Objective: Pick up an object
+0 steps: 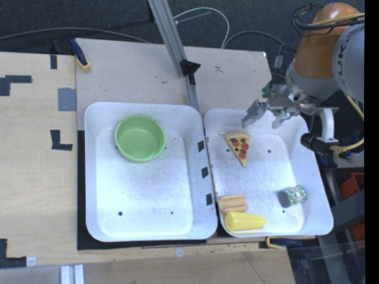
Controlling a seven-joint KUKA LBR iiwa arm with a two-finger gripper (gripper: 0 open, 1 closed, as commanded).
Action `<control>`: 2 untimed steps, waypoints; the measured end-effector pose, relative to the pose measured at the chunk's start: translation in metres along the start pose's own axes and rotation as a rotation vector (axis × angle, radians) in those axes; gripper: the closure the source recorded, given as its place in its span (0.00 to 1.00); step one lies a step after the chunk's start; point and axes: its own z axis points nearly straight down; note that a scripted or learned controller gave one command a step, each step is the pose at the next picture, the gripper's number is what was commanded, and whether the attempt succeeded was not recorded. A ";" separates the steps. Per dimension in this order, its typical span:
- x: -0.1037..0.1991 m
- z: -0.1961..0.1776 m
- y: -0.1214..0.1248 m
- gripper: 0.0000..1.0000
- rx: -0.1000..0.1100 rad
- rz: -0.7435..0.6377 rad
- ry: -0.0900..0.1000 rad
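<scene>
Arm: the grey arm [331,46] comes in from the right, its orange band bulging at the top right corner, with cables looping around it.
Gripper: the gripper [265,116] hangs over the far edge of the right bin, just above and to the right of the pizza. Its two fingers [250,115] are spread well apart, with nothing between them. White bin floor shows in the gap.
Pizza: a toy pizza slice [238,146] lies flat in the right bin [308,176], in its far half, the point aimed toward the near side. It sits just below the fingers, apart from them.
Hot dog: a small bun-coloured hot dog [233,203] lies at the near left of the right bin, close against the wall.
Lemon: a yellow piece, call it the lemon [244,220], lies just in front of the hot dog in the near left corner, touching or nearly so; I can't tell which.
Can: a little green and grey can [293,196] lies on its side toward the near right of the right bin, well apart from the others.
Bowl: a green bowl [140,138] stands upright in the left bin [148,218], in its far left part.
Pole: a grey metal pole [169,25] slants down from the top toward the seam between the two bins.
Bench: the pale wooden bench [29,176] carries dark tape marks at the left.
</scene>
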 end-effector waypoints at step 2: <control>-0.005 0.045 0.000 0.00 0.005 0.002 -0.001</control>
